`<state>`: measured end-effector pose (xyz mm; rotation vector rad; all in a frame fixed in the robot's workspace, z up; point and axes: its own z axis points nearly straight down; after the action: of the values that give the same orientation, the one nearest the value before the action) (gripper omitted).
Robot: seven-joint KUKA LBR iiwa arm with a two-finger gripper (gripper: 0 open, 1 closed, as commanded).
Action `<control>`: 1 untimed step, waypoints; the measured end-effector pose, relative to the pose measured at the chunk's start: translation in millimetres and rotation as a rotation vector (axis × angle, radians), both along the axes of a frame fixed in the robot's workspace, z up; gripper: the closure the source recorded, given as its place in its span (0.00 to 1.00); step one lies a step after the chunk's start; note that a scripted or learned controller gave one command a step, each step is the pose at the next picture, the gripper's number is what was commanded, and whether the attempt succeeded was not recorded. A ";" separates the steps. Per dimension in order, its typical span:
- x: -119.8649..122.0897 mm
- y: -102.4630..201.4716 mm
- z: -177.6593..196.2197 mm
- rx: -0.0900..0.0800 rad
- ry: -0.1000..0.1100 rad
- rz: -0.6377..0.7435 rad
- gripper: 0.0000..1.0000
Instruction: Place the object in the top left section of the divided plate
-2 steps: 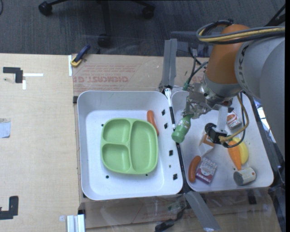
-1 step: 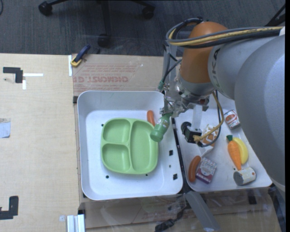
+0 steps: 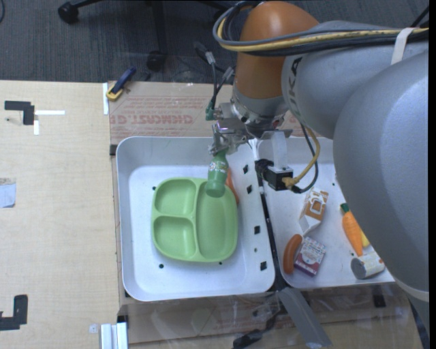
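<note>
grey arm (image 3: 368, 116); tool (image 3: 221, 146) seemingly gripping bottle (image 3: 216, 178)

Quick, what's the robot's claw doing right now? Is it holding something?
Gripper: shut on the green bottle, holding it upright over the upper edge of the green divided plate.

This is a robot laboratory. A large grey arm (image 3: 368, 88) with cables reaches over two white bins (image 3: 129, 204) on a wooden bench (image 3: 54, 204). Black tape marks sit near the bench's left edge, and beyond its far edge an office chair base (image 3: 88, 8) stands on grey carpet.
</note>
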<state>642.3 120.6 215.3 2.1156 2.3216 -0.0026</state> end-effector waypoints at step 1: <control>-61.6 41.6 -5.8 0.000 0.003 0.190 1.00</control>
<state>580.7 162.1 209.5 1.8874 2.5132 -0.0059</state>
